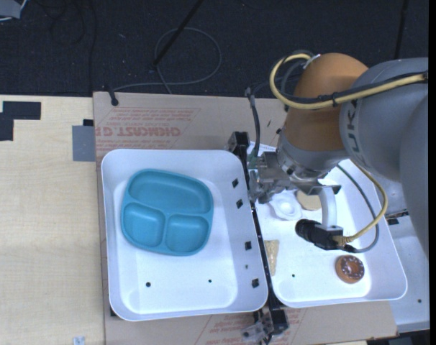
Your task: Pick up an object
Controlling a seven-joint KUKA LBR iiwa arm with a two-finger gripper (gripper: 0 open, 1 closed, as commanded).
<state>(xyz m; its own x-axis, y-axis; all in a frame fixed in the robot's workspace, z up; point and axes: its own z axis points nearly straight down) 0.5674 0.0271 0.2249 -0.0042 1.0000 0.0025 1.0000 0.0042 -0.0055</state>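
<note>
White object (283,208) just beside gripper (270,192)

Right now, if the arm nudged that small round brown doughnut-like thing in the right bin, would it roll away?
Probably not: the small round brown doughnut-like thing lies flat on the right bin's floor, so it would likely slide. It looks small, so probably light. Its rounded rim could slip from a pinch.

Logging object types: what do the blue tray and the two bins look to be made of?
Blue tray: likely moulded plastic, matte to satin, with soft rounded compartments. Left bin and right bin: probably thin formed plastic, smooth white with slight sheen and rounded rims.
</note>
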